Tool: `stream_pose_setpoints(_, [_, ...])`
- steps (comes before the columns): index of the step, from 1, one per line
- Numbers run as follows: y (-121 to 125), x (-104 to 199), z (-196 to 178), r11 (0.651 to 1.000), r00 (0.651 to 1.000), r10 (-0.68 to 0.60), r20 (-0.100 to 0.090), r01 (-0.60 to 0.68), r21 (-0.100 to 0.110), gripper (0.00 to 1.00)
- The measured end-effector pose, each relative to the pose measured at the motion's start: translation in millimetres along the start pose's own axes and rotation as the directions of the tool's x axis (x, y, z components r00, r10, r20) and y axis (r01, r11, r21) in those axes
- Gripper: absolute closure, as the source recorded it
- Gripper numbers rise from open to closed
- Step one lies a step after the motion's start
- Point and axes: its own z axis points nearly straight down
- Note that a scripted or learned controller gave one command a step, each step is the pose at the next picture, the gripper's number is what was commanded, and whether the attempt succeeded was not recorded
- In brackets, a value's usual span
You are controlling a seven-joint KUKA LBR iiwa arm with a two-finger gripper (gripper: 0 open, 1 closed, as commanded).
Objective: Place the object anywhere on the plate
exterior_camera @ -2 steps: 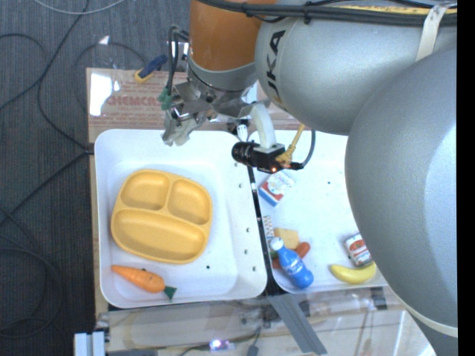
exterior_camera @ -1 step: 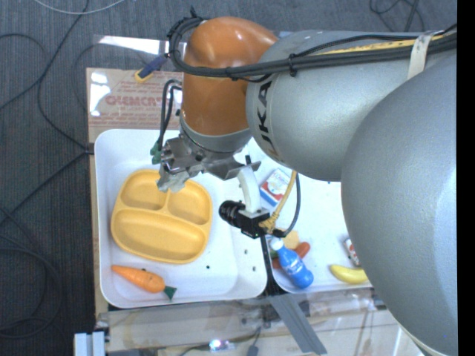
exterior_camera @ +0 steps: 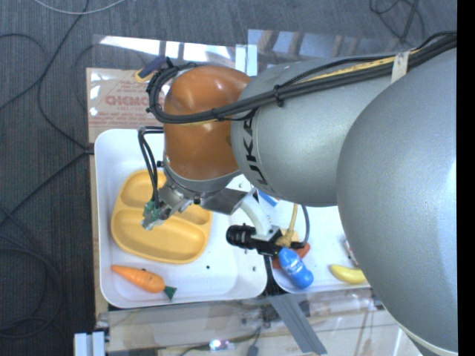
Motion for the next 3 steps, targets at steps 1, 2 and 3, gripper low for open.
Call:
stream_pose_setpoints(1, [-15, 13, 31, 1.0, 1.0, -0.024, 0.001, 0.024, 0.0, 1.0])
stream_pose_setpoints(2, [-38, -16, -7, 0.993, 0.993, 0.114, 0.001, -0.114, -0.002, 1.0])
stream_pose_setpoints(3, [-41, -20, -69, 0.935, 0.935, 0.355, 0.003, -0.355, -0.003, 1.0])
